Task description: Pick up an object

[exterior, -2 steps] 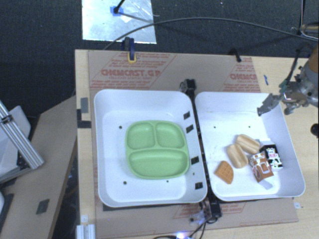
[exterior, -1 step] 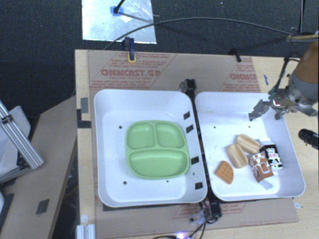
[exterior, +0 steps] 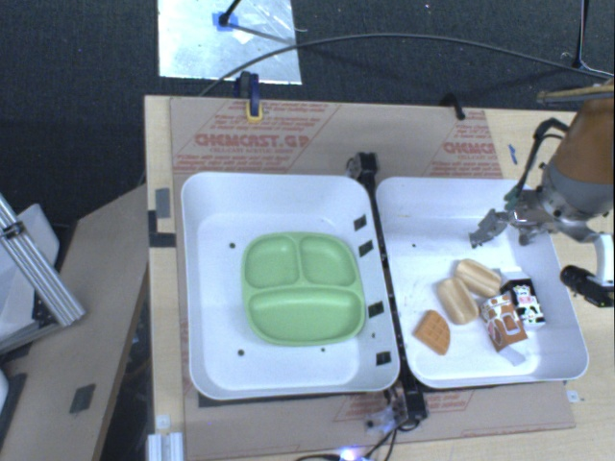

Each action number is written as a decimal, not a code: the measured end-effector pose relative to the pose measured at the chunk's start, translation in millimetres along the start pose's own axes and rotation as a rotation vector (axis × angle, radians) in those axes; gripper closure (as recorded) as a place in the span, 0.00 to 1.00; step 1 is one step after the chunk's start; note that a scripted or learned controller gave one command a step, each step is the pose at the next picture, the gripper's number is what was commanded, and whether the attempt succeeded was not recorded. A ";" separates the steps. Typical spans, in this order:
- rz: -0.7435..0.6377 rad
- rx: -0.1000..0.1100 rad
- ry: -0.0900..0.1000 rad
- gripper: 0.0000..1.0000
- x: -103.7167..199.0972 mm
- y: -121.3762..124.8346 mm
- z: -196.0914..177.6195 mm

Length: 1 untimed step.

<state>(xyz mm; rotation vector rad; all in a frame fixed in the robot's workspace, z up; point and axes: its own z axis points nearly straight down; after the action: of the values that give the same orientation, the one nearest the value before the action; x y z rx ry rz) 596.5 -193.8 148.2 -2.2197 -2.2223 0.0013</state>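
Nearest the camera, along the front of the right bin (exterior: 567, 363), lay the pickable things in a loose cluster: a small waffle (exterior: 433, 332), two bread rolls (exterior: 468, 290) touching side by side, and just to their right a brown toy carton (exterior: 504, 322) against a black-and-white carton (exterior: 525, 304). To the left, the other bin (exterior: 207, 257) held a green divided plate (exterior: 305, 287) at its middle, and both bins sat on the surface (exterior: 317, 133).

The gripper (exterior: 492, 227) hung over the back half of the right bin, above bare white floor and apart from the cluster, with nothing between the jaws; whether they stood open or closed could not be told from this angle, since the tips blurred into a single grey shape.

By my judgement the task stood at the approach step, no grasp yet made. The next move would call for bringing the arm forward over one item, likely the nearer roll, lining the jaws across its short side and descending without nudging its neighbours.
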 end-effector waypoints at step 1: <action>0.001 0.001 0.001 0.00 -8.2 -4.9 56.0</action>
<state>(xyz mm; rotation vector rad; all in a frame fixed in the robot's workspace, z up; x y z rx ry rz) 591.6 -201.9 92.2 -2.2199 -2.2205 0.0020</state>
